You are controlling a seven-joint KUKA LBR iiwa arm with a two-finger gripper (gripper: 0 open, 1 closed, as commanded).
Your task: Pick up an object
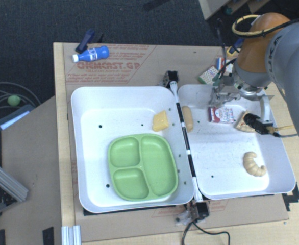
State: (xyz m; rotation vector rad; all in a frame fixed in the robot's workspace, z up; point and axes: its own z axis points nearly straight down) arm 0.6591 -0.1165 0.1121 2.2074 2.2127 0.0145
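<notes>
My gripper (222, 100) hangs over the far part of the right bin (226, 188), directly above a small red and white packet (222, 116) that lies flat on the bin floor. Nothing shows between the gripper and the packet. A tan croissant (254, 164) lies near the right bin's right wall. A pale bread roll (188, 118) rests against the divider side of the right bin. In the left bin (88, 137) a yellow wedge (160, 120) sits near the far right corner.
A green divided plate (141, 166) takes up the near middle of the left bin. A blue and white bottle (91, 53) lies on the cardboard bench behind the left bin. The grey arm enters from the upper right.
</notes>
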